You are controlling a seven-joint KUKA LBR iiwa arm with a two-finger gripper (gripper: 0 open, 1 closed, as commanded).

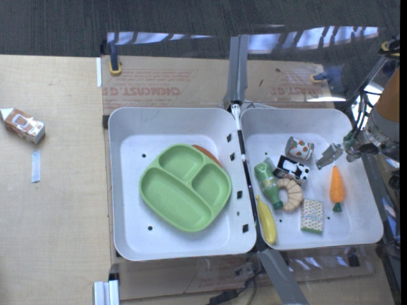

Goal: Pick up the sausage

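Observation:
A reddish-orange curved piece [205, 151], which looks like the sausage, shows in the left bin. It pokes out from behind the far right rim of the green divided plate [186, 188], and most of it is hidden by the plate. My gripper [329, 155] hangs over the right bin, near that bin's right side. It is just above the orange carrot [336, 187] and right of a white and red toy [299, 149]. It is far from the sausage, across the wall between the bins. Nothing shows in its grasp.
The right bin [362, 234] holds a green bottle-shaped toy [268, 183], a ring-shaped pastry [293, 194], a yellow banana [266, 222], a pale cracker box [312, 215] and a black and white piece [291, 168]. A small carton [24, 126] lies on the bench at far left.

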